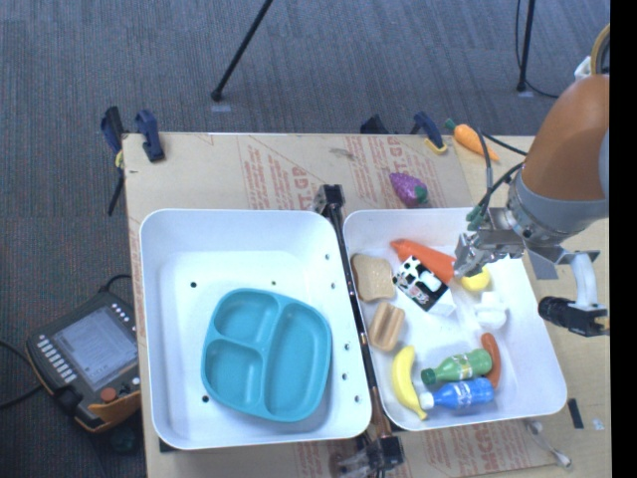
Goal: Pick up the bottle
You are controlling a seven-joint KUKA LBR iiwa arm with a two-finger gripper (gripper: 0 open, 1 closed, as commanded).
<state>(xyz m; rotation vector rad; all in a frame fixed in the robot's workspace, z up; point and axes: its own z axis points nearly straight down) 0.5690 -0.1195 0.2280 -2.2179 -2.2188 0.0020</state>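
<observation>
So my end effector [476, 257] hangs over the upper middle of the right bin [545, 366], just above a small yellow piece [476, 281] and beside the black-and-white carton [419, 282]. From this angle I cannot tell whether it is released or clenched; nothing is visibly gripped.

Two bottles lie at the near end of that bin, below my end effector in the camera view: a green bottle [458, 369] and, touching it on the near side, a blue bottle [460, 394]. Both lie on their sides, long axes running roughly left to right, caps toward the banana [403, 378].

As I judge it, the move turns on travelling toward the near rim and descending across the green bottle's narrow width, since the orange sausage-like toy [491, 355] crowds its right end.
</observation>
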